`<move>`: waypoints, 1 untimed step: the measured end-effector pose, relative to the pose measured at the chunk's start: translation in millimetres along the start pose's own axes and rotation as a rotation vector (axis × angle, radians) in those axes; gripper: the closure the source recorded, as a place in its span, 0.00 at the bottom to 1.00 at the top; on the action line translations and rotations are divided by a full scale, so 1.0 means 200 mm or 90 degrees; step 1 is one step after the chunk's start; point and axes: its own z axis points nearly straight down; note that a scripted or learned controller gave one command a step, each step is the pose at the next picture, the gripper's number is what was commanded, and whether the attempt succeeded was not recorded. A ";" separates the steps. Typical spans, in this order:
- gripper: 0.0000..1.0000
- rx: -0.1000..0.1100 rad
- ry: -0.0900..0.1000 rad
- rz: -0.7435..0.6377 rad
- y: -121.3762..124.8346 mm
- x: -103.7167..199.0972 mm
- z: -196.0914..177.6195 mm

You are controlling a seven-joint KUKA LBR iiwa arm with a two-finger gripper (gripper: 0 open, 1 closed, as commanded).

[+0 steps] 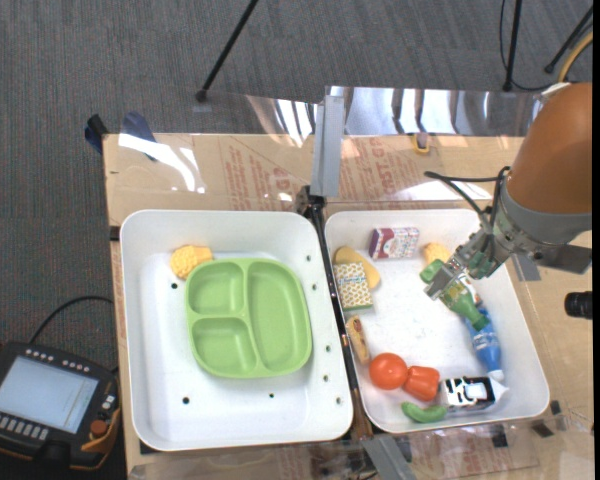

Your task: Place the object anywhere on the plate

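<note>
A green three-compartment plate (pixel 248 317) lies in the left white bin (pixel 150 408). My gripper (pixel 446 279) hangs low over the right bin (pixel 525 358), near its upper right part. Right at its tip is a small green and yellow object (pixel 437 269), and I cannot tell whether it is held. A green piece (pixel 468 308) and a blue bottle (pixel 486 346) lie just below and right of the gripper. The grey wrist with its orange band (pixel 560 148) reaches in from the right.
A yellow corn-like toy (pixel 188 260) lies beside the plate's top left corner. In the right bin lie a red and white carton (pixel 393 242), a small patterned box (pixel 353 287), a hot dog (pixel 358 336), a tomato (pixel 387 370), a red pepper (pixel 421 381), a green pod (pixel 423 412) and a black and white item (pixel 468 391).
</note>
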 end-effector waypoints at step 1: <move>1.00 0.001 0.002 -0.077 0.32 0.14 0.28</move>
